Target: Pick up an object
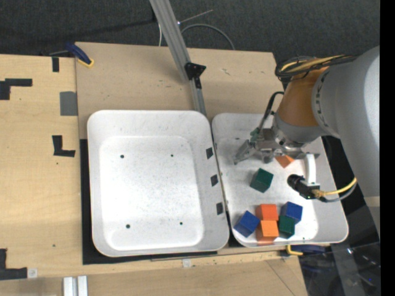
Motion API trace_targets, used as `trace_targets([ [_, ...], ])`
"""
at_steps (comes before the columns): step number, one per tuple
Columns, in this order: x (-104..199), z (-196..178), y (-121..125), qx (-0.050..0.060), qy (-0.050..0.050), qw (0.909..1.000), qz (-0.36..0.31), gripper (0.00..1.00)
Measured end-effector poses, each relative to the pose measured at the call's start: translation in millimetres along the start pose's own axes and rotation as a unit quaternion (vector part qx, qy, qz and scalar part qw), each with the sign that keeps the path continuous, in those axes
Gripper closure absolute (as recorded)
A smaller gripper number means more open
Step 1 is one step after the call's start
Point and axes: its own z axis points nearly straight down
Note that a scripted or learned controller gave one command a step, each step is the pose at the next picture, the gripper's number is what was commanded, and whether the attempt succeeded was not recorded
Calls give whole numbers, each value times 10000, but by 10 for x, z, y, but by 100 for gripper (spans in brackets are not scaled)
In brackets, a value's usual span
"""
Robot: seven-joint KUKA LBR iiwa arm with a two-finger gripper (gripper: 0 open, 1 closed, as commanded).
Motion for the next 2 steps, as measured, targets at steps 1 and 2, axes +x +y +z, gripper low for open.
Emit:
trace_targets([
  [1,9,-97,-1,5,6,10000,-4,100],
  [2,-38,-548,57,-21,-1,10000,2,100],
])
